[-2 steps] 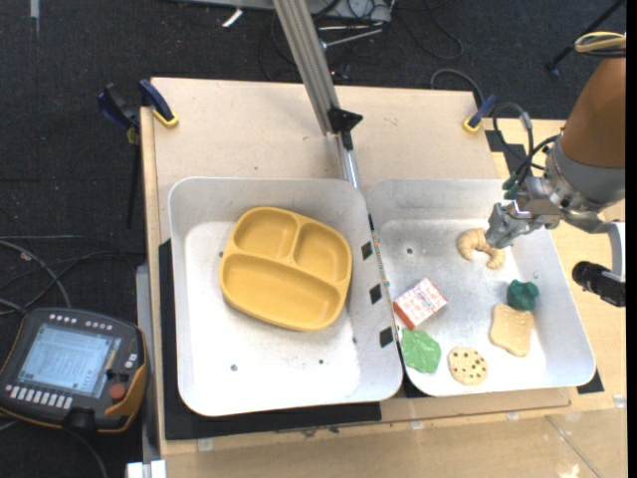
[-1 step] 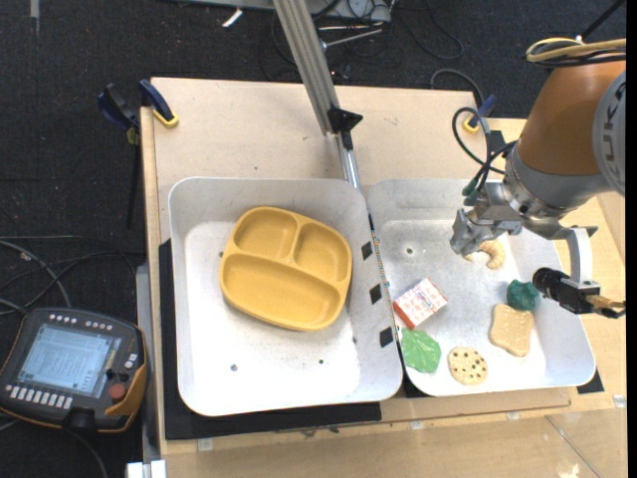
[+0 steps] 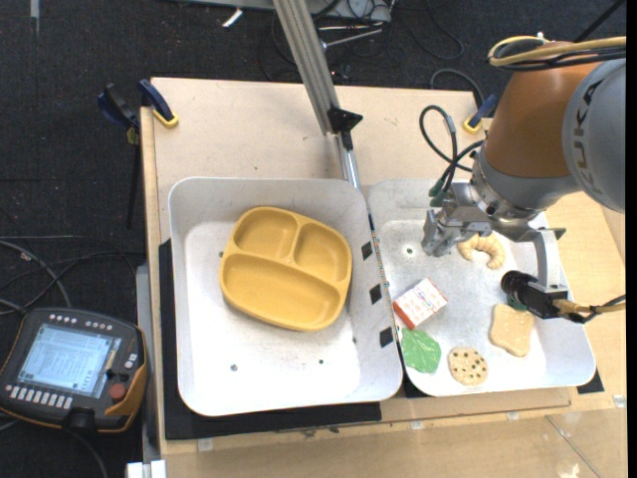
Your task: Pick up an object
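Down at the front left corner, just off the bench, sits the control pendant (image 3: 68, 366), screen lit. Moving right, the left bin (image 3: 189, 267) carries one thing: a yellow divided plate (image 3: 287, 267), three compartments, nothing in any of them. Across the seam, the right bin (image 3: 567, 366) is the busy one. Near its left wall lies a small white and red box (image 3: 419, 302), tilted, with a green leaf-like piece (image 3: 420, 351) just in front of it. Then a round cookie (image 3: 467, 365) at the front edge, and a tan cracker (image 3: 512, 331) beside it.

Now the arm! The gripper (image 3: 441, 235) hangs low over the back of the right bin, and I can't tell from here how wide it stands; nothing shows between its tips. Just to its right, almost touching, lies a pale curled pastry (image 3: 485, 250), its curve running toward the bin's right wall. That looks the likeliest pick, I'd say: a small shift rightward would be needed to straddle it.
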`<act>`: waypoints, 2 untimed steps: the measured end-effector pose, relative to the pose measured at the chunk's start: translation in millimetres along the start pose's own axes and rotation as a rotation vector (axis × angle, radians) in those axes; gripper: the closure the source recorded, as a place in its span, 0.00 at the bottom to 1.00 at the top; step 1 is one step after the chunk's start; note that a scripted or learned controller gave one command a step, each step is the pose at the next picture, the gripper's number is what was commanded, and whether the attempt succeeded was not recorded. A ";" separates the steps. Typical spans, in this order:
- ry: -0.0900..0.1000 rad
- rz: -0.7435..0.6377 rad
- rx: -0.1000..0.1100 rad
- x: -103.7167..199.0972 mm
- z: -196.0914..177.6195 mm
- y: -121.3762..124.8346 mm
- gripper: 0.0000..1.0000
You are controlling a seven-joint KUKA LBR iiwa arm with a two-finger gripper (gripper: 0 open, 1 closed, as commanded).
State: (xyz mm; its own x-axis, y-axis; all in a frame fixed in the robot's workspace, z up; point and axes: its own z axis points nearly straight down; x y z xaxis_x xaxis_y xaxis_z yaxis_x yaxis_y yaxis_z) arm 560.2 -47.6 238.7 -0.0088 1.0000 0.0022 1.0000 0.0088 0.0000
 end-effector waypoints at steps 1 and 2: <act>0.000 0.000 0.003 54.5 11.4 -14.0 1.00; 0.000 0.000 0.003 111.7 18.2 -31.4 1.00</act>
